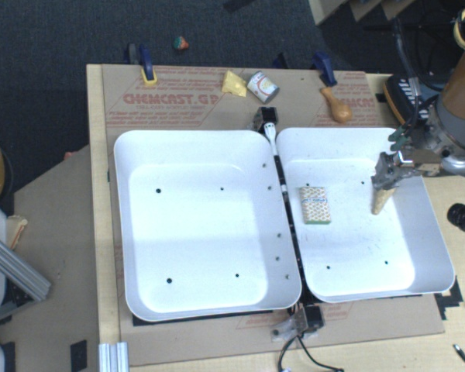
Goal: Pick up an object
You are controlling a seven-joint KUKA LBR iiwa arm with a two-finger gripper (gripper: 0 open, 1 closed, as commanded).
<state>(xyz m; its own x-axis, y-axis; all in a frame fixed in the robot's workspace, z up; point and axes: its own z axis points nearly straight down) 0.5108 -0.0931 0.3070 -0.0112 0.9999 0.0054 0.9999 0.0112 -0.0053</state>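
Observation:
In the right bin (418, 281) lie two things. A small patterned packet (315, 204) rests flat near the bin's left wall. A slim tan piece (381, 201) sits toward the right side, its upper end right at the tip of my gripper (386, 181). The gripper reaches in from the right and stands directly over that tan piece, touching or nearly touching it. Whether the piece is lifted off the bin floor cannot be made out. The packet lies well to the left of the gripper.
The left bin (139, 208) adjoins the right one along a black clamp strip (283, 208). On the cardboard behind the bins lie a yellow piece (234, 84), a small box (263, 87) and a tan wooden object (337, 105). Blue clamps (146, 62) hold the back edge.

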